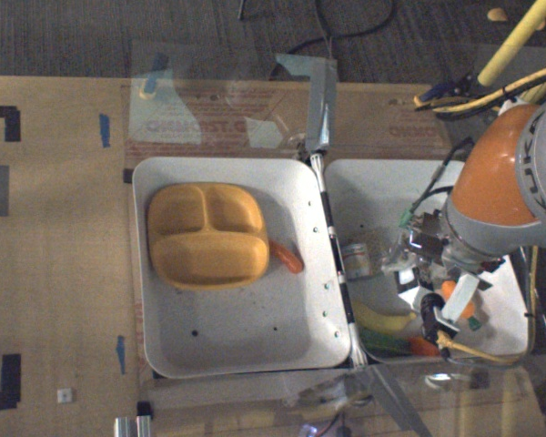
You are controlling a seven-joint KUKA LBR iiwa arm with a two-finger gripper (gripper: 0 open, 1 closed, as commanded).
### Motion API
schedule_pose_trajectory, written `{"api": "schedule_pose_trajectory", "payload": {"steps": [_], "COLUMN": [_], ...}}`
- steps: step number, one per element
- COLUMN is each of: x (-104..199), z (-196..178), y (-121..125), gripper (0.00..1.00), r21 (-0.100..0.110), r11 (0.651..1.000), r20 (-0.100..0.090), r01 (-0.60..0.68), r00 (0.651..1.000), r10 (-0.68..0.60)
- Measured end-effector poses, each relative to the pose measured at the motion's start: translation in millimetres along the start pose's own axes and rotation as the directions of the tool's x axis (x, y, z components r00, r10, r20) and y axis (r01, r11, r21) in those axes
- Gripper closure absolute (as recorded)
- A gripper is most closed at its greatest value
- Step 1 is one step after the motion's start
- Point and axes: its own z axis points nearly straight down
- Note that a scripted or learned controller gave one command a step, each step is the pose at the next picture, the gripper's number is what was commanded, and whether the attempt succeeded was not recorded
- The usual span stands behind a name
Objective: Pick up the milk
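From my feed, the arm (pixel 505 176) reached in from the right and hung over the right bin (pixel 364 185), its orange band uppermost. The pincer (pixel 408 260) was low over that bin's middle; I could not tell how it was set. Just to its left, near the bin's left wall, lay a small pale carton that I took for the milk (pixel 356 260), though it was blurred. I could not tell if the pincer touched it. Nearer the front of that bin lay a banana (pixel 385 319), with something green (pixel 387 340) below it and an orange-red piece (pixel 422 345) beside that. In the left bin (pixel 246 335) on the table (pixel 55 271) sat a yellow divided tray (pixel 207 234), upside down, with a small carrot (pixel 287 258) touching its right edge.
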Motion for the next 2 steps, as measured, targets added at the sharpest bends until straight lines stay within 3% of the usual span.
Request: {"api": "schedule_pose_trajectory", "payload": {"steps": [1, 2], "x": [56, 67], "z": [0, -46], "y": [69, 126], "gripper": [1.00, 1.00], "r21": [-0.001, -0.002], "r11": [1.000, 0.998], "r20": [0.001, 0.000], "r01": [0.021, -0.058], "r00": [1.000, 0.998], "r10": [-0.021, 0.058]}}
